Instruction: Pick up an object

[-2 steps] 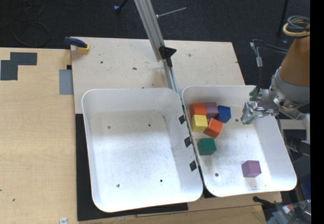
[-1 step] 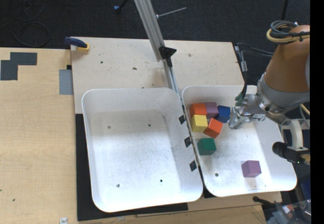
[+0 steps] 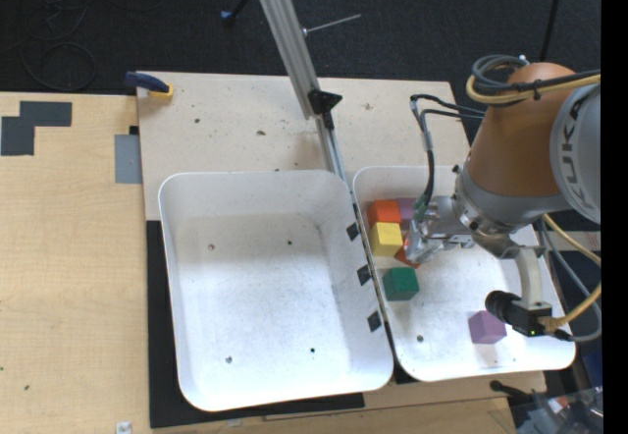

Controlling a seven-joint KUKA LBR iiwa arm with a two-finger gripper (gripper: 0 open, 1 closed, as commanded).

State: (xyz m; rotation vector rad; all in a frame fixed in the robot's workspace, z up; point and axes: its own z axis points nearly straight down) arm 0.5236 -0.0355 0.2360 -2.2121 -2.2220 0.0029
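In the right bin [image 3: 461, 358] several small blocks lie near its left wall: an orange block [image 3: 384, 212], a yellow block [image 3: 387, 235] just below it, and a green block [image 3: 400, 283] further toward the front. A purple block [image 3: 486, 326] lies apart near the bin's front right. My gripper [image 3: 416, 247] hangs low over the bin, right beside the yellow block, with a bit of red showing at its tip. The big grey and orange arm [image 3: 525, 157] covers the bin's back right part.
The left bin [image 3: 196, 226] stands beside the right one, with black clips [image 3: 361, 273] along the shared wall. A slanted aluminium post [image 3: 294, 49] rises behind the bins. A blue and yellow clamp [image 3: 149, 83] lies at the bench's back left.
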